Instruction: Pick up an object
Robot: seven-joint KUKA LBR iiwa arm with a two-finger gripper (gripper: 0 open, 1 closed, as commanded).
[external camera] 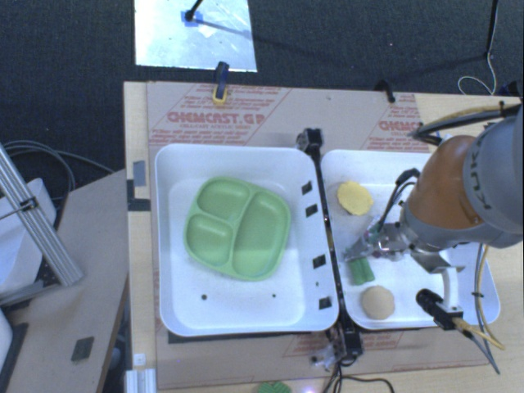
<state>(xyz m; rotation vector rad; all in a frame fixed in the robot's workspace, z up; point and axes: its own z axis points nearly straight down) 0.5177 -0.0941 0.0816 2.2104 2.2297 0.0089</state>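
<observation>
1. Target first: a small green block (360, 269) lies flat on the floor of the right bin (491, 305), near that bin's left wall. It looks dark green, squarish and low, with a dull surface. Its upper edge is tucked under my tooling, so I can't read its full outline.

2. My pincer (366, 248) is right down over the green block, at its upper edge, tips apparently at or just above it. Whether my fingers are spread or closed, I cannot tell; they blur into the metal parts and cables around them. I won't claim a hold, as nothing is plainly seated between them.

3. Step in hand, as I judge it: the descent and grasp attempt on the green block. The lift hasn't begun, since the block is flat on the bin floor.

4. Next move calls for centering over the block, closing squarely across its narrow sides, then rising straight up. It's low, so a shallow pinch could slip off.

5. Outward from the green block: a round tan piece (377, 301) sits just below it, close enough to bump. A yellow piece (355, 197) lies well above it, toward the bin's far end.

6. Across the divider from the green block, the left bin (176, 301) carries a light green sectioned plate (238, 228). Both bins rest on the tabletop (270, 113).
</observation>
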